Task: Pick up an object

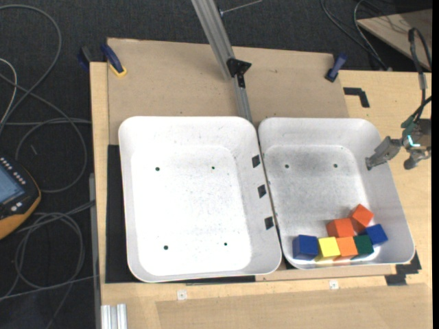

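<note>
Jaws (396, 154) hover above right bin's (312, 139) right rim, unladen.

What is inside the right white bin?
The right bin holds coloured blocks clustered in its near corner: blue, yellow, orange, green. Whether they cover others cannot be seen.

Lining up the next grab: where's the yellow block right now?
The yellow block sits in the right bin, near its front edge, between a blue block on its left and an orange block on its right.
</note>
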Controlling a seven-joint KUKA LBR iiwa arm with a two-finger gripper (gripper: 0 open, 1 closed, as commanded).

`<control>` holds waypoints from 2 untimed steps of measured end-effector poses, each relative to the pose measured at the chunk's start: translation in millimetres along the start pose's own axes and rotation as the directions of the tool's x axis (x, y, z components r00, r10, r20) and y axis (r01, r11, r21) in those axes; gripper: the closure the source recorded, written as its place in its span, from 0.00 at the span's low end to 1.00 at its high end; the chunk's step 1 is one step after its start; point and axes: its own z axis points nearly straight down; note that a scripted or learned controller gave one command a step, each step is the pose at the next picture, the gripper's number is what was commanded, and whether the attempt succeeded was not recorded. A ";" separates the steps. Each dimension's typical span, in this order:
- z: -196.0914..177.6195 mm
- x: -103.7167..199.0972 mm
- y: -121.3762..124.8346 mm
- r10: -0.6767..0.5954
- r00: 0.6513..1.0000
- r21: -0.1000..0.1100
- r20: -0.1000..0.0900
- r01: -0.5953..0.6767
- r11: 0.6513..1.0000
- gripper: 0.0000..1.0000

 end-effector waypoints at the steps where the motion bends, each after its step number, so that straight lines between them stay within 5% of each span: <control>1: -2.0 0.2 0.8 -0.001 1.000 -0.004 0.001 0.001 1.000 0.00; 2: 51.2 10.0 -4.0 -0.001 1.000 0.001 -0.001 0.001 1.000 0.00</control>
